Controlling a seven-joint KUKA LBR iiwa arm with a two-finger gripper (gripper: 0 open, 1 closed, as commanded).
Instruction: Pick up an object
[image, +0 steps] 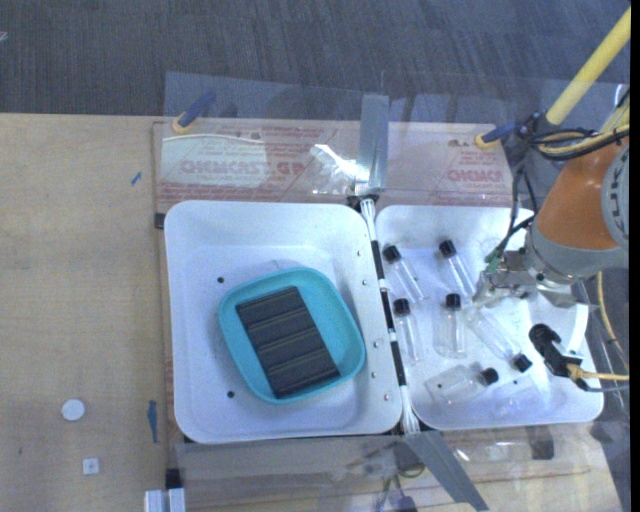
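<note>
Vials (452, 300): clear, black-capped, scattered flat across the right bin (560, 405) at centre right, loose and apart so any one can be taken
Gripper (497, 290): low over the bin's right half, just beside a vial; grip state cannot be told
Left bin (190, 230): holds a teal tray (345, 335) carrying a dark ribbed block (287, 340), set aside from the vials

A pale wooden counter (70, 250) fills the left and near side, lit evenly (no hard shadows). Beyond its far edge lies dark grey floor (300, 40), perhaps carpet. A small white disc (73, 409) sits near the counter's left, blue tape marks (152, 420) just beside.
</note>
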